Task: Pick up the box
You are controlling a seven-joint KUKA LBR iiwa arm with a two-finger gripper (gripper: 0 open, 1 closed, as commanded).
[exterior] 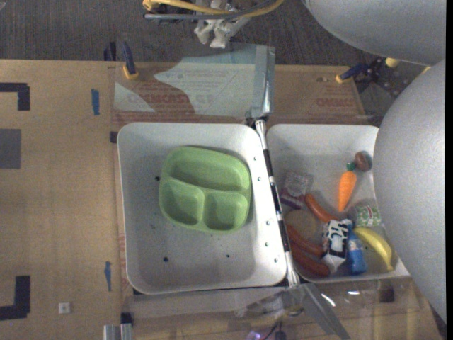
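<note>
The arm fills the right side of the view as a broad grey mass, covering the right edge of the right bin, and bends back across the top right corner of the picture. The gripper sits at the top of the view, beyond the far edge of both bins, among yellow cables. It is blurred there, so I cannot tell whether it is spread or pressed together, and nothing shows in its grasp. The box, small with green and white print, lies in the right bin near its right edge, just beside the arm's outline, with the banana touching it on the near side. An orange carrot lies just beyond the box towards the far edge, with a small round brownish thing at its tip. Towards the near edge of the same bin are a black-and-white carton and a blue item, both beside the banana, and reddish sausages lie near the near left corner. A pale packet rests by the bin's left edge. The left bin holds a green divided plate, set nearer its far right corner. Both bins stand on the brown bench.
</note>
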